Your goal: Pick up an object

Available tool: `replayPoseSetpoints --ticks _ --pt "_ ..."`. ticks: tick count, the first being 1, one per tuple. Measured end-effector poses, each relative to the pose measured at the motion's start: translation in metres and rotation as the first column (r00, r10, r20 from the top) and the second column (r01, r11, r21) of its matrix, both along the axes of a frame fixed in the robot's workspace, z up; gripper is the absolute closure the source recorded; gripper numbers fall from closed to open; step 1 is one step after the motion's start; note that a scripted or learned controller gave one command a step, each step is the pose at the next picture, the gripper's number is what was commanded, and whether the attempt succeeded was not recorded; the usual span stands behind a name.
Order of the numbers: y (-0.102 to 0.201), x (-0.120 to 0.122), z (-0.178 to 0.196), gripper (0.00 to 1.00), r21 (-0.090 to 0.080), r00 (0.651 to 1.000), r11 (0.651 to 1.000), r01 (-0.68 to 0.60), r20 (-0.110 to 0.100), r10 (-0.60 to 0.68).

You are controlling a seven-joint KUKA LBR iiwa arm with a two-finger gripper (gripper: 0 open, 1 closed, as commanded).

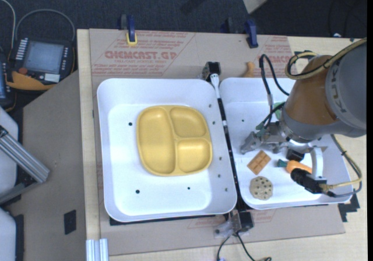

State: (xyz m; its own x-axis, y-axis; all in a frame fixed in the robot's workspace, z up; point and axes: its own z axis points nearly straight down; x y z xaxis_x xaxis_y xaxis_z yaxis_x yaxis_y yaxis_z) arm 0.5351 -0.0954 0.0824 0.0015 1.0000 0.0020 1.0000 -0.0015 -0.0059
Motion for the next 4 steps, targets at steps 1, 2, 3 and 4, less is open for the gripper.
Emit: replayPoseSetpoints --ticks 1,2,3,4 --pt "0.0 0.001 0.014 1.0 -0.002 1.0 1.0 0.0 0.007 0.0" --pt "-0.008 0.002 0.059 1.0 -0.004 1.0 1.0 0.0 0.011 0.0" --pt "-0.016 0.005 0.105 1.0 -0.004 1.0 1.0 -0.001 0.012 0.001" --pt "-0.016 -0.004 0.155 1.0 -0.004 1.0 1.0 -0.002 0.013 0.002"
